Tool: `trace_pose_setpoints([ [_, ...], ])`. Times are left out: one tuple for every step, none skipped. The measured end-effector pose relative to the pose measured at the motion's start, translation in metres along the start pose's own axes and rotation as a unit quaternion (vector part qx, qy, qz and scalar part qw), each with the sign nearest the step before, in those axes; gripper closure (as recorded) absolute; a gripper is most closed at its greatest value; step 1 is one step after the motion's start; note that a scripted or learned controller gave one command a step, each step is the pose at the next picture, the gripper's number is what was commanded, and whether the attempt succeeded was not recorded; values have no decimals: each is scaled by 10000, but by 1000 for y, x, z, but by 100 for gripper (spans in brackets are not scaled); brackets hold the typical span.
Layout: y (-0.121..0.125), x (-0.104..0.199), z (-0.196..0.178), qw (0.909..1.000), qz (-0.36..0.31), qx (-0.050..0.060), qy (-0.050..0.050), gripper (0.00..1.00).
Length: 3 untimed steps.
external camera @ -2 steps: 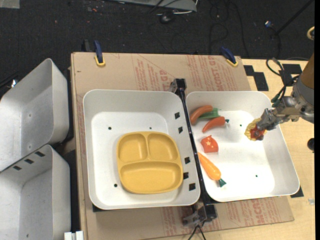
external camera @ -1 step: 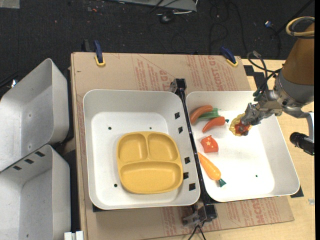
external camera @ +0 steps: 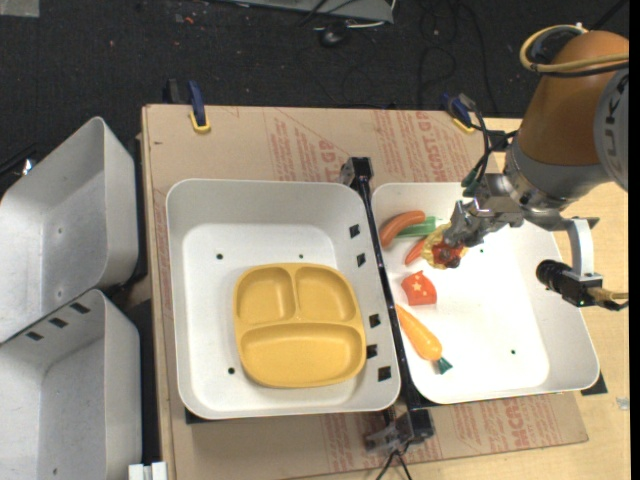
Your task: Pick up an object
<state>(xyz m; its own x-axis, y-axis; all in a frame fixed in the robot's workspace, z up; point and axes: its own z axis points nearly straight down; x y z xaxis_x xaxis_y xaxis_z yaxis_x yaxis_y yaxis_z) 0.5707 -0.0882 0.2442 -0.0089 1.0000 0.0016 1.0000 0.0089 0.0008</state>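
Several toy foods lie in the right bin (external camera: 520, 368). A long orange-red pepper (external camera: 401, 225) with a green piece (external camera: 428, 226) beside it rests at the bin's upper left. Below them is a small red and yellow item (external camera: 443, 255), and my gripper (external camera: 458, 234) hangs directly over it, touching or nearly touching it. A red chunk (external camera: 420, 288) sits lower down. An orange carrot (external camera: 420, 336) with a green tip lies near the divider. The gripper's dark body hides how it meets the small item.
The left bin (external camera: 200, 268) holds a yellow divided plate (external camera: 298, 324). A black divider (external camera: 378, 268) runs between the bins. Two white tubs (external camera: 60, 218) stand off the bench at the left. A black fitting (external camera: 570, 280) juts from the arm over the right bin.
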Motion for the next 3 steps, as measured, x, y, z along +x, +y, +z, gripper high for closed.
trace_pose_setpoints([
  [3,63,7,10000,3,5,0,100],
  [9,126,4,10000,0,-1,2,100],
  [24,187,3,10000,2,-5,1,100],
])
